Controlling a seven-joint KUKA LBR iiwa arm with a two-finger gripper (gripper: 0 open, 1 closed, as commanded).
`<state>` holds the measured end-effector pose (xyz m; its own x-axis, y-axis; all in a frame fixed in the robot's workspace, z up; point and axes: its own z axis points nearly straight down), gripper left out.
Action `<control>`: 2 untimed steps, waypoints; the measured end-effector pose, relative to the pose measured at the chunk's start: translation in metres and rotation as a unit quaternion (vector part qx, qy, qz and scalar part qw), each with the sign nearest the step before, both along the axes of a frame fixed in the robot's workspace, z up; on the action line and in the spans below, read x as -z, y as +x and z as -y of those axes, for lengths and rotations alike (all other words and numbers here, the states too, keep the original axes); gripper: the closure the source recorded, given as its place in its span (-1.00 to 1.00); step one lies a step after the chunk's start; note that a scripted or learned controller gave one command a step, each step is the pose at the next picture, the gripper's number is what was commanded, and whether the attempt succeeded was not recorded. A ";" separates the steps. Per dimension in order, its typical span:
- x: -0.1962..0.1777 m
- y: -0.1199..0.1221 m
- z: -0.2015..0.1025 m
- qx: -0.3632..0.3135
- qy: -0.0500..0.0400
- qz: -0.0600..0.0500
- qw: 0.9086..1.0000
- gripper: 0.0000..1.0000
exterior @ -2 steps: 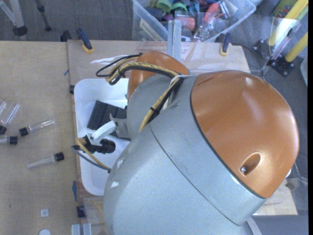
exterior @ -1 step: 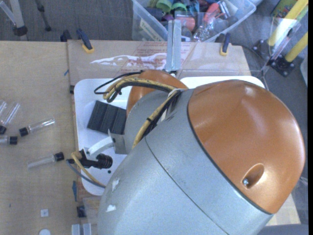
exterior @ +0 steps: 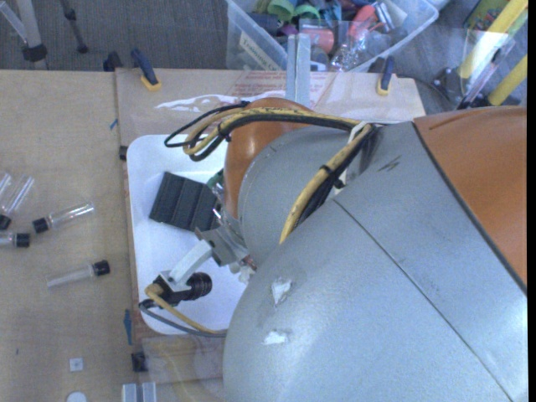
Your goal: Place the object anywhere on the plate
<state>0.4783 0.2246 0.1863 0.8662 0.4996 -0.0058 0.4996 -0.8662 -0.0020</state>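
Observation:
The grey arm [exterior: 377,258] with its orange band [exterior: 486,182] reaches in from the right and covers most of the bins. Its gripper [exterior: 178,201] is a dark ribbed block, low over the left part of the white bin [exterior: 142,162]. Just below it a white and black fitting [exterior: 186,281] with a yellow cable hangs from the wrist over the bin floor. The arm hides whatever lies under it in the bins.
Yellow and black cables [exterior: 243,124] loop over the wrist. Several clear tubes with black caps [exterior: 63,218] lie on the wooden bench to the left. A clear tub of colourful toys [exterior: 331,11] stands at the back. Blue clamps [exterior: 147,72] hold the board's far edge.

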 end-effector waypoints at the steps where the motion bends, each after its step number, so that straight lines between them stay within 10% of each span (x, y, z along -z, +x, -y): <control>1: 0.001 0.048 -0.001 -0.144 0.001 0.001 0.990 1.00; 2: -0.035 0.138 -0.001 -0.180 0.001 0.001 0.984 1.00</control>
